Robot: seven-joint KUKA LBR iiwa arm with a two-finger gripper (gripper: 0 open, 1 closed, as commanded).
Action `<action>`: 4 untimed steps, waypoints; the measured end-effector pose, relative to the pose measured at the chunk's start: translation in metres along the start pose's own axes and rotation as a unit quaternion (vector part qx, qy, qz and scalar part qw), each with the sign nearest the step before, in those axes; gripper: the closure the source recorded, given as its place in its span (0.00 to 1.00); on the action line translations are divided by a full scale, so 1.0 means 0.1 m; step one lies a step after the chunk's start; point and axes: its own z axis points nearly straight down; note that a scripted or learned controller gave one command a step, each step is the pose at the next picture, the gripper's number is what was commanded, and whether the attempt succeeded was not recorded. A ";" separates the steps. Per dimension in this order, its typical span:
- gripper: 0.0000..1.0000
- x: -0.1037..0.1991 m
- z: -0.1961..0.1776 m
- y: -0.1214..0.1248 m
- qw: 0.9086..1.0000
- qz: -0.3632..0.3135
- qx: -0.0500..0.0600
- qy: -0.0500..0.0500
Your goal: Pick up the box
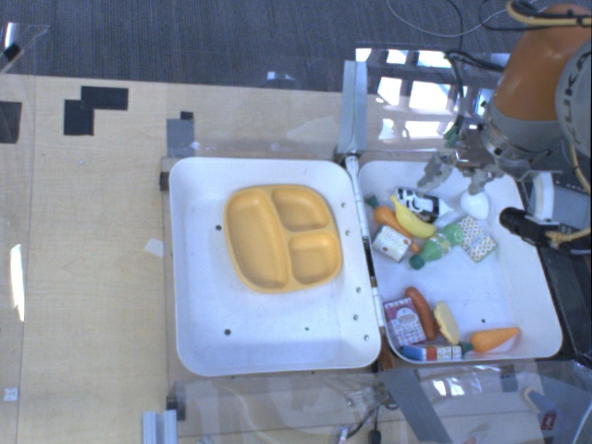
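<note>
Camera view: box (403,322) (label unreadable).

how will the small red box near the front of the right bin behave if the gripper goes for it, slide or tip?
The red box lies flat, so it probably won't tip; more likely it slides on the smooth white bin. It looks like a small carton, so probably light and somewhat crushable. The sausage sits right against it, and may get nudged or block one finger. The gripper hangs over the bin's far end.
</note>
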 end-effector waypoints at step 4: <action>1.00 -0.58 0.22 0.09 0.999 0.041 -0.002 -0.001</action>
